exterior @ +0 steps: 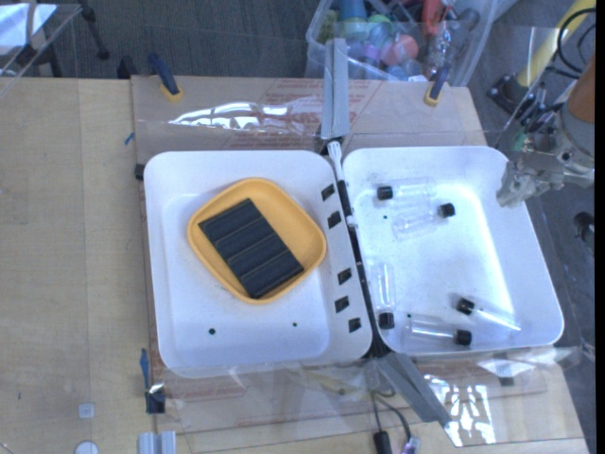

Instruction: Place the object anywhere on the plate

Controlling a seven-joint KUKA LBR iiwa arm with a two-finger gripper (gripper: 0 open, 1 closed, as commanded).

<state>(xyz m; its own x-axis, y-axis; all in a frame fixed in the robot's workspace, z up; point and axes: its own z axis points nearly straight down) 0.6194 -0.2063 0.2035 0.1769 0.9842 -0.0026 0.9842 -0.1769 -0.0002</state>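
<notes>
in the camera view the tool (515, 185) hung over the right rim of the right bin (529, 244), near its far corner, and whether it was open or closed could not be told; nothing showed in its grip. several clear vials with black caps lay scattered in that bin, the nearest vial (405, 192) well apart from the tool toward the bin's far left, another vial (487, 314) by the near right corner, while the yellow plate (210, 218) with a black ribbed block (252, 247) on it sat in the left bin (170, 282).
</notes>
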